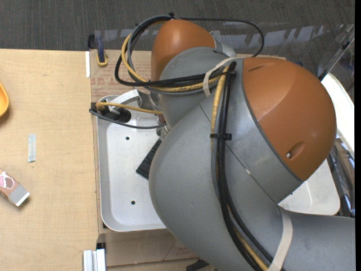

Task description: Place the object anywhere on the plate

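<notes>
Object [148,161], dark and slanted, lies in the white bin [113,208] (end effector's state: cannot tell).

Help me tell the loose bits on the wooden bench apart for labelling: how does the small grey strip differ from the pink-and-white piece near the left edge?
The grey strip is thin, plain grey and stands nearly straight up the view; the pink-and-white piece is thicker, two-coloured and lies at a slant, cut off by the left edge. Both are small and lie flat on the wooden bench.
</notes>
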